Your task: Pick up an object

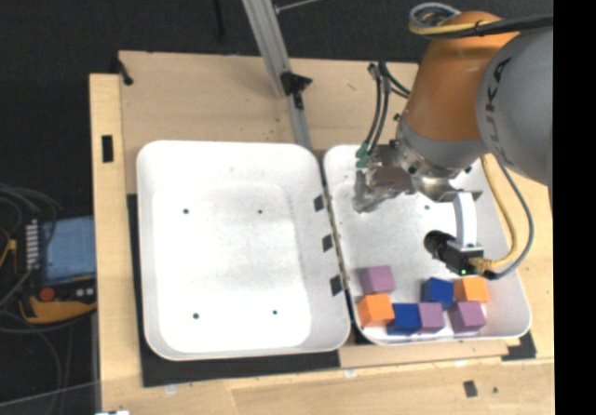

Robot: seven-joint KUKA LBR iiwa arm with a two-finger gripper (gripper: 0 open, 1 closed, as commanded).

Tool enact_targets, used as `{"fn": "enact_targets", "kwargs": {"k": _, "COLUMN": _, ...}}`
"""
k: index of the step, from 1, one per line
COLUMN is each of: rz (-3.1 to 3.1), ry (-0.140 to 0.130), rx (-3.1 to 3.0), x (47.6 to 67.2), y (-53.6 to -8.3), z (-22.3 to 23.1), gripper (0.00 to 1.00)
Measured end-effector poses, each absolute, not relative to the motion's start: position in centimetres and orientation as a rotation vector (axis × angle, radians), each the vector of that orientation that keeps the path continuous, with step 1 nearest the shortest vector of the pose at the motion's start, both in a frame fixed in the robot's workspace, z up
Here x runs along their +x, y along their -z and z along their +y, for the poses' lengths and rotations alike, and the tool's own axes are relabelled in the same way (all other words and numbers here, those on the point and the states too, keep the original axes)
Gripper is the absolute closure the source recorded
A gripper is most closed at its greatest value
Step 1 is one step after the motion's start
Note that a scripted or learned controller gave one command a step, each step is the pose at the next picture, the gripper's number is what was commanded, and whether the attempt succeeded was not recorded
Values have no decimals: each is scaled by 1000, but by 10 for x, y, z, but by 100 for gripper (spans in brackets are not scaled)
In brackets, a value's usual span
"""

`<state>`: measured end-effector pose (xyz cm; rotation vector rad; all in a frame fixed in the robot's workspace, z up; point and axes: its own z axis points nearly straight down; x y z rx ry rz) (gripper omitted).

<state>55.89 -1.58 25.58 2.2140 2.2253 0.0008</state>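
Note:
Several small blocks lie at the front of the right bin (410, 218): a purple block (377, 278), an orange block (376, 308), a blue block (405, 318), another purple block (431, 314), a blue block (437, 290), an orange block (472, 288) and a purple block (467, 314). My gripper (371, 192) hangs over the rear left part of that bin, well behind the blocks, with nothing visibly held.
The left bin (233, 246) sits beside the right one on the wooden bench. A slanted metal rail (270, 41) rises behind the bins. Cables and a black fitting (445, 248) hang from the wrist over the right bin.

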Motion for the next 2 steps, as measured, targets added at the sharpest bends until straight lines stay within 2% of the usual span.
{"fn": "enact_targets", "kwargs": {"k": 1, "rz": 2228, "ry": -4, "rx": 2213, "x": 569, "y": -257, "z": 40, "gripper": 100}}
{"fn": "enact_targets", "kwargs": {"k": 2, "rz": 2227, "ry": -3, "rx": 2212, "x": 571, "y": -251, "z": 91, "gripper": 100}}
